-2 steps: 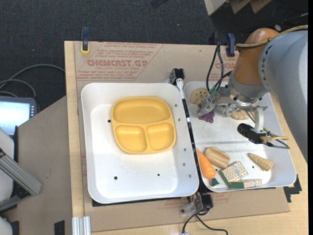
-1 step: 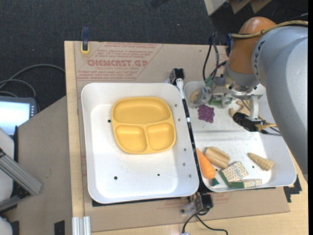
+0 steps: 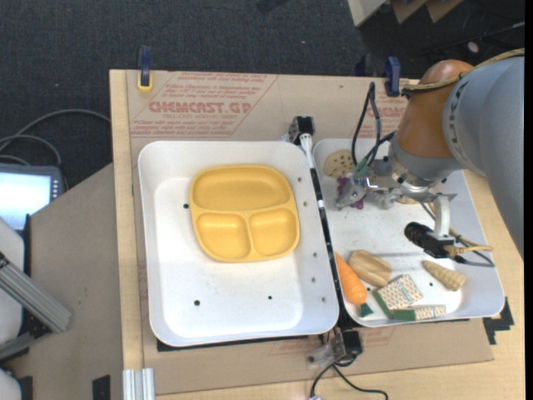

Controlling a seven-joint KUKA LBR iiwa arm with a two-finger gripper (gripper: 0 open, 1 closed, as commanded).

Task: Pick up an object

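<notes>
My gripper (image 3: 348,193) is low over the far left part of the right bin (image 3: 479,223), and the grey arm with its orange band reaches in from the right. A small purple thing (image 3: 359,203) lies right at the gripper's tip; I cannot tell whether it is held. A round speckled cookie (image 3: 335,163) lies just beyond the gripper. Along the bin's near side lie an orange carrot (image 3: 351,280), a tan bread roll (image 3: 370,267), a waffle cone (image 3: 443,275) and a checked cracker (image 3: 401,290).
The left bin (image 3: 158,248) holds a yellow divided plate (image 3: 245,212). A green piece (image 3: 388,303) and a patterned bar (image 3: 423,312) lie at the right bin's near edge. The divider between the bins runs close to the gripper's left.
</notes>
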